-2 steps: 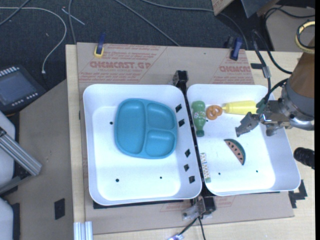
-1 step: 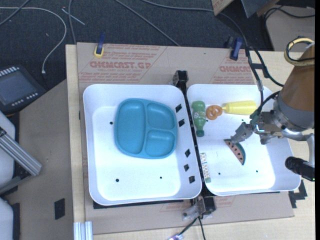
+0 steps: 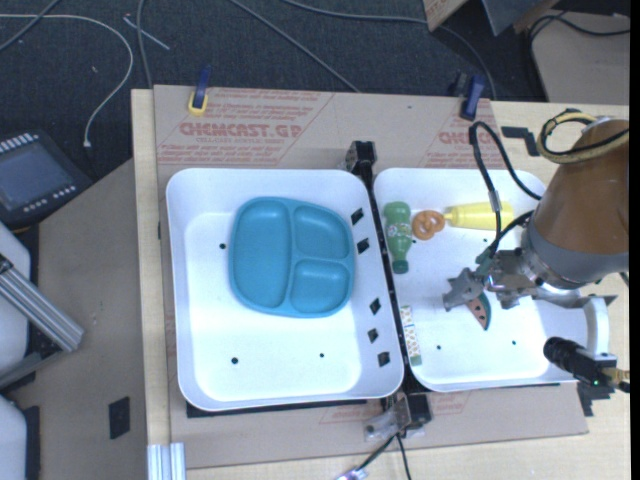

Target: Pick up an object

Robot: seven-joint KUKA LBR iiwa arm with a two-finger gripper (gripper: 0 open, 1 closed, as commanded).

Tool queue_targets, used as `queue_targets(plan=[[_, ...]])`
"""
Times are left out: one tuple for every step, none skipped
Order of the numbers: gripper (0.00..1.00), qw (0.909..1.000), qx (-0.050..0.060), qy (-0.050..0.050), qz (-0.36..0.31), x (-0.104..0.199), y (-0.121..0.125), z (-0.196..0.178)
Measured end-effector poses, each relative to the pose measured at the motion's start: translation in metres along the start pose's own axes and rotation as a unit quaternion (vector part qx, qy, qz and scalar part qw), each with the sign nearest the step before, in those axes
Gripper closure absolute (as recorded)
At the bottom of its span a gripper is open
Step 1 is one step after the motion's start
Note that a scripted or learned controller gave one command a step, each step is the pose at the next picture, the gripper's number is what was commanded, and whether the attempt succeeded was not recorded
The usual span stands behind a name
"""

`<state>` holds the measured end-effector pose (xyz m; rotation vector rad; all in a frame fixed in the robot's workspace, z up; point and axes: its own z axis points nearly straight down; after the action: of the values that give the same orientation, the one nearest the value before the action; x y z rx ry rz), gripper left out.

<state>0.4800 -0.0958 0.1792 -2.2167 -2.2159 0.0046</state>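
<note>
My gripper [image 3: 468, 294] hangs low over the middle of the right bin [image 3: 520, 368], below the arm's orange band [image 3: 590, 193]. A small red-brown object [image 3: 483, 315] lies just under and right of the gripper tip; whether it is touching or held is unclear. Near the bin's far left lie a green bottle-shaped toy [image 3: 399, 234], an orange ring-shaped piece [image 3: 428, 224] and a yellow object [image 3: 478, 215] partly crossed by a black cable.
The left bin [image 3: 200, 348] holds a blue divided plate [image 3: 292, 256]. A black divider with clips [image 3: 378, 268] runs between the bins. A small patterned strip [image 3: 409, 333] lies at the right bin's left edge. Cables loop above the right bin.
</note>
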Motion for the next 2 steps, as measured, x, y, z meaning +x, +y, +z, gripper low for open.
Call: queue_targets(plan=[[0.00, 1.0000, 0.000, 0.000, 0.000, 0.005, 0.004, 0.044], [1.00, 1.0000, -0.003, 0.000, 0.000, 0.004, 0.005, 0.031]])
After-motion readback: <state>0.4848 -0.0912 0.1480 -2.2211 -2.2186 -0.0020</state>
